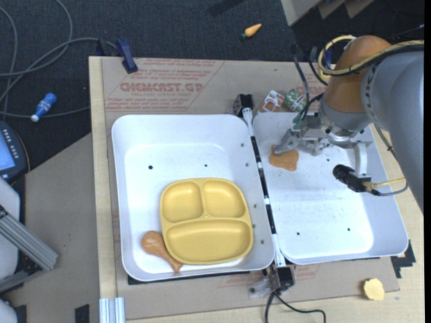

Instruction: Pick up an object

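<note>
Gripper (291,142) low in right bin (323,237) near its far-left corner, just above orange toy piece (284,159); finger state unclear.

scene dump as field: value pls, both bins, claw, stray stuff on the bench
left bin: yellow divided tray; orange drumstick-shaped toy at the tray's lower left edge
right bin: orange toy piece near the upper left corner
claw: low over the right bin, just above the orange toy piece; grip on it not confirmed
arm: reaches in from the right
bench: yellow chunk at the lower right, outside the bins
floor: small orange item; blue bottle
</note>
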### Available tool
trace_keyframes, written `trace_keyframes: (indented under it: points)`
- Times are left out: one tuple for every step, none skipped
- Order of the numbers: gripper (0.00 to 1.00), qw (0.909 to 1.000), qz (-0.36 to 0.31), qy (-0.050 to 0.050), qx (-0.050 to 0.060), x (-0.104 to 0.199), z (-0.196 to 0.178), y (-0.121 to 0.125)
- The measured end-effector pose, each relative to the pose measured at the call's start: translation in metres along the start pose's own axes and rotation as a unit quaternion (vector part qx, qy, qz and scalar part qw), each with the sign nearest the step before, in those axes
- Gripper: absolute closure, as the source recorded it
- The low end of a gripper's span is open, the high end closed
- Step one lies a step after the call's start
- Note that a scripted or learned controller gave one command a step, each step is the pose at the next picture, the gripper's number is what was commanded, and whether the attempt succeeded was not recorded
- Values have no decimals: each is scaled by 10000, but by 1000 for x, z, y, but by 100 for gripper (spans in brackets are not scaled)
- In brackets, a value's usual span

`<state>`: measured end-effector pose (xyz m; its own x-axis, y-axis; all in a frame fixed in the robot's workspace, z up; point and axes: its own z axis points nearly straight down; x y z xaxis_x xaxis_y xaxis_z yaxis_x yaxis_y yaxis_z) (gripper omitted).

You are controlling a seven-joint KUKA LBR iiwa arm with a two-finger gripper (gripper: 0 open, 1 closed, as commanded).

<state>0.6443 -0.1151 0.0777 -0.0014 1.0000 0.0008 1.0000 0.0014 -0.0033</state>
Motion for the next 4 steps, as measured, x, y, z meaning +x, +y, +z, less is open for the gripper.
trace_keyframes:
  points:
    - [0,10000,9,-1,-4,4,-7,-8]
    - [0,10000,4,1,-2,22,-7,-29]
    - [100,10000,10,0,-26,22,-18,-27]
    - [100,10000,26,2,19,-2,-6,-80]
